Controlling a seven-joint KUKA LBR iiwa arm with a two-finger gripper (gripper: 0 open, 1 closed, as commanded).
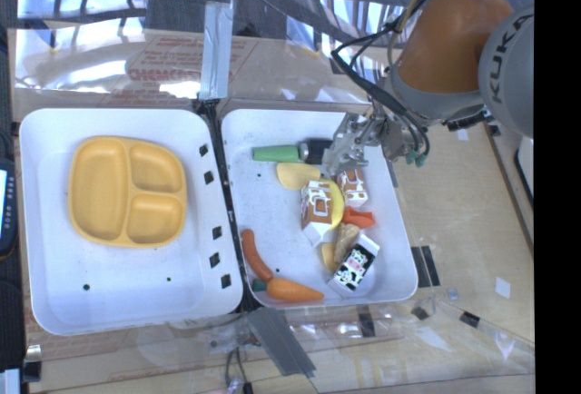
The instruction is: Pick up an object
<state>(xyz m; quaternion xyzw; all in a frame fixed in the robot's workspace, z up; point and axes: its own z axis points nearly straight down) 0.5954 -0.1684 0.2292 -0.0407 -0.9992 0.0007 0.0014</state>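
My gripper [343,158] hangs over the upper right part of the right bin [245,201], just above a cluster of toy food. Directly below and left of it lie a green-handled tool with a dark tip [283,152] and a yellow banana [313,182]. A brown-and-white carton [317,206] and a smaller carton [354,188] sit under the fingers. Further down are a black-and-white cow-print box [355,267], a bread-like piece [344,243], an orange carrot [292,290] and a reddish sausage [255,255].
The left bin [54,292] bears a yellow divided plate [128,191]. A black divider with clips [218,201] runs between the bins. Cardboard and tape lie behind the bins; the arm's cables [372,56] loop above the right bin's far edge.
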